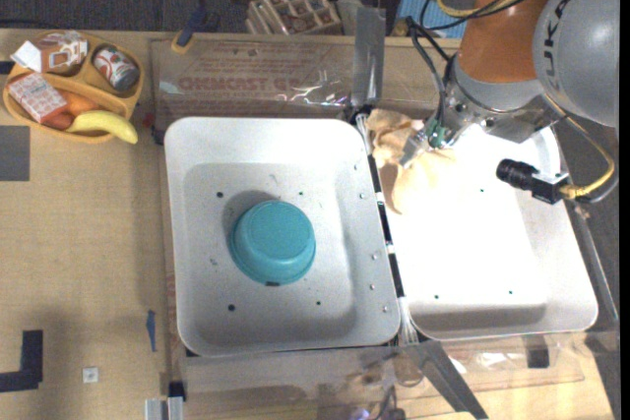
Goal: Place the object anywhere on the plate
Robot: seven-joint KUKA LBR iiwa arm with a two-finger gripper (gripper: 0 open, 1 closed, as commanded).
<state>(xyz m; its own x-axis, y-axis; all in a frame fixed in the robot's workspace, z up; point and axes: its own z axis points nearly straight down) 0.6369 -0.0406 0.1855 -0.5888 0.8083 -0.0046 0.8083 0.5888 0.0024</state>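
A round teal plate lies in the middle of the left white bin. A crumpled tan, cloth-like object sits in the far left corner of the right bin, against the divider between the bins. My gripper hangs from the orange-banded wrist directly over the tan object's upper right part and looks to be touching it. The wrist hides part of the object's far edge. The plate is about a bin's half-width to the left of the gripper.
A black connector with a yellow cable sticks out from the arm over the right bin. An orange tray of toy food with a banana sits on the bench at far left. Clear plastic wrap lies behind the left bin.
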